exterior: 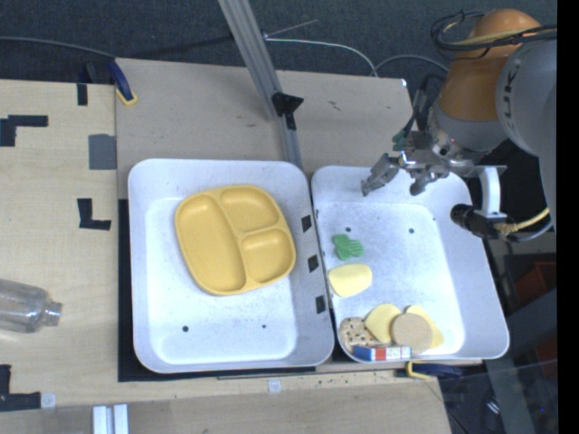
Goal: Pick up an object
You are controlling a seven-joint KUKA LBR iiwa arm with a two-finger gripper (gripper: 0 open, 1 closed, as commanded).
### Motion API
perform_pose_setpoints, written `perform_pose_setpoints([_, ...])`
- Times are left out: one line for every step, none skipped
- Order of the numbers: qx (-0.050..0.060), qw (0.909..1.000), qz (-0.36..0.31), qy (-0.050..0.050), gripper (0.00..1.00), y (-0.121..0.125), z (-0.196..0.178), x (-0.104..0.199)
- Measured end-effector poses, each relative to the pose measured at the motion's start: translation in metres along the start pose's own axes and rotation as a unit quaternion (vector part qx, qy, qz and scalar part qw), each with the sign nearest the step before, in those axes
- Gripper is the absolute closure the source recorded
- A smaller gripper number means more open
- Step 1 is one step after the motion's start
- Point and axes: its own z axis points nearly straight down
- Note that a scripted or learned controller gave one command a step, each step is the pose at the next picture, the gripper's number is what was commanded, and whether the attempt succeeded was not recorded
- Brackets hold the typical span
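Observation:
My gripper (394, 183) hangs open over the far edge of the right bin (470, 269), its two fingers spread apart with nothing between them. Below it in that bin lie a small green toy (346, 246), a pale yellow lemon-shaped piece (350, 279), a yellow round piece (384, 321), a tan cookie-like disc (413, 330), a speckled cookie (355, 332) and a small red, white and blue packet (380, 354). The green toy is the nearest of them to the gripper, well apart from it.
The left bin (154, 269) holds a yellow divided plate (235, 238). A grey metal post (255, 48) slants down to the gap between the bins. A clear bottle (23, 306) lies on the bench at far left.

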Motion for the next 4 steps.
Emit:
perform_pose_setpoints([0.0, 1.0, 0.0, 0.0, 0.0, 0.0, 0.0, 0.0])
perform_pose_setpoints([0.005, 1.0, 0.003, -0.001, 0.0, -0.044, 0.076, -0.024])
perform_pose_setpoints([0.004, 1.0, 0.005, 0.0, 0.0, -0.112, 0.124, -0.075])
perform_pose_setpoints([0.0, 1.0, 0.001, 0.0, 0.0, -0.097, 0.124, -0.077])
